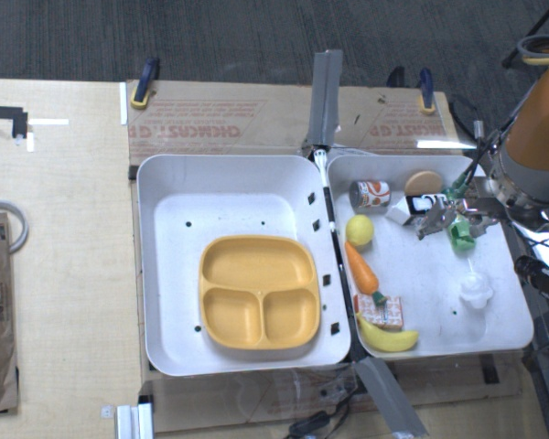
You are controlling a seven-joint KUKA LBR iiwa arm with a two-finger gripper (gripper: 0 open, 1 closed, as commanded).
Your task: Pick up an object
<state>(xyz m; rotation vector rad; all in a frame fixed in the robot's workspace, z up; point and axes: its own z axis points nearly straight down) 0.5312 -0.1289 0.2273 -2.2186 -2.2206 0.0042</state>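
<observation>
left bin [156,245]: it is sitting on the bench and holding a yellow divided tray [259,291], which is lying flat toward the near side with three compartments facing up.
right bin [512,337]: it is lying just beside the left bin and holding the loose objects.
gripper [444,216]: it is hanging low over the far right part of the right bin, reaching in from the right; whether it is apart or together cannot be told, as the tip is lost in clutter.
green object [462,234]: it is lying just beside the gripper tip, on its near side; contact is not clear.
can [372,195]: it is lying on its side near the far left corner of the right bin.
brown round object [425,183]: it is sitting by the far wall, right of the can.
lemon [360,230]: it is resting near the left wall, just nearer than the can.
carrot [361,268]: it is lying along the left wall, just below the lemon.
small carton [381,310]: it is lying between the carrot and the banana.
banana [388,338]: it is curving along the near left corner.
white object [476,291]: it is sitting well apart, toward the right side.
</observation>
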